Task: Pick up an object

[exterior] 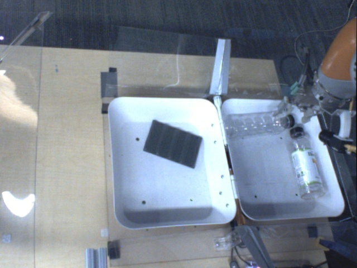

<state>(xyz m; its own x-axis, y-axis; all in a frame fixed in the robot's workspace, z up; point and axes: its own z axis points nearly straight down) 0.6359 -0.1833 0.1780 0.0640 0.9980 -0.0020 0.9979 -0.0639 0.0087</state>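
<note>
my claw sits at the back of the right bin, half lost against a clear plastic bottle lying there, so i cannot tell its state; my orange band is cut off by the frame; a second clear bottle with a pale label lies along the right wall; a flat, dark, ribbed rectangular pad lies tilted in the left bin.

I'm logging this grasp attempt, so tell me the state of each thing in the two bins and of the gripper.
Dark pad: lying flat in the left bin.
Clear bottle: on its side, right bin, far edge.
Labelled bottle: on its side, right bin.
Gripper: over right bin's far corner.
</note>
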